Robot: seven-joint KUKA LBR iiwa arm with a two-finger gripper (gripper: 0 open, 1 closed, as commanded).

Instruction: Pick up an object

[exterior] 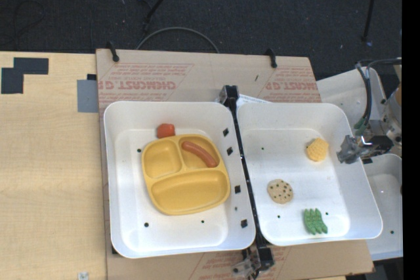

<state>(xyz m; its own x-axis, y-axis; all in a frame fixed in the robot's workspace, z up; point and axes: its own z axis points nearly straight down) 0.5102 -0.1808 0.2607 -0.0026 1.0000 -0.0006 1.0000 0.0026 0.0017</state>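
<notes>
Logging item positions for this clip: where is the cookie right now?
The cookie lies on the floor of the right bin, left of centre, below the yellow corn piece and up-left of the green item.

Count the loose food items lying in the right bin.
3: a yellow corn piece near the right wall, a cookie around the middle, and a green bean bunch toward the front. None appears hidden.

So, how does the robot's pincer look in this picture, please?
The pincer is a small grey metal part at the right bin's right wall. Behind it sit pale, whitish arm parts and thin dark and green cables. It is too small and blurred for markings.
</notes>
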